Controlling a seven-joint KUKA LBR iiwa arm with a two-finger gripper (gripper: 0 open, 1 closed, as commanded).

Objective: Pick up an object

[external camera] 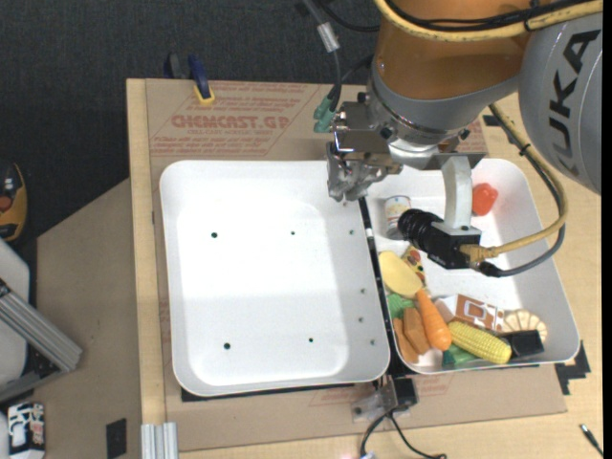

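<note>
My gripper (346, 187) hangs over the far end of the ridge between the two bins, at the back left corner of the right bin (535, 208). Nothing shows between its tips. The right bin holds toy food: a red piece (484, 199) at the back, a white cup-like piece (396, 207), a pale yellow piece (402, 273), an orange carrot (432, 319), a corn cob (480, 342) and a green piece (459, 359) at the front. A black camera unit (435, 239) on the wrist covers part of the bin's middle.
The left bin (258, 275) is a wide white tray with small dark dots. Both bins rest on a brown cardboard sheet (239, 118). A blue and yellow clamp (199, 79) sits at the sheet's far edge. Cables trail from the arm over the right bin.
</note>
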